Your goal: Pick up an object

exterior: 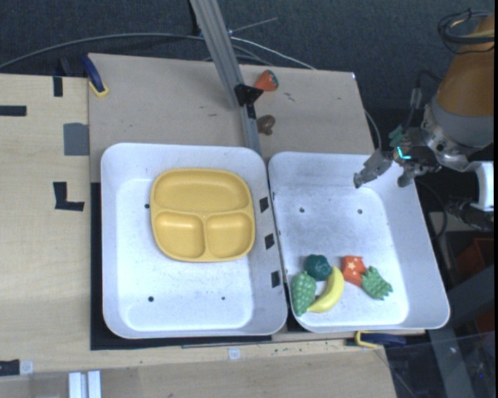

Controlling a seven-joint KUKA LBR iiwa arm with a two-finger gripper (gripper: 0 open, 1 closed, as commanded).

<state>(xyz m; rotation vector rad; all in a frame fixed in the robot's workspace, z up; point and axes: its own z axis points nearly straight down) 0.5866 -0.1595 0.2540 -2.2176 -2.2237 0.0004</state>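
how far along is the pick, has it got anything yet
Nothing looks picked yet. The gripper is over the upper right rim of the right white bin, with nothing between its open fingers. The small toy foods, a yellow banana, a green bunch of grapes, a dark green piece, an orange-red piece and a green leafy piece, lie in that bin's lower part. Reaching, grasping and lifting remain.

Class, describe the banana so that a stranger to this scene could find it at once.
Start at the right-hand white bin and look to its near edge, where small toy foods cluster. The banana lies there between the green grapes and a red piece. It is the only yellow, curved item among them.
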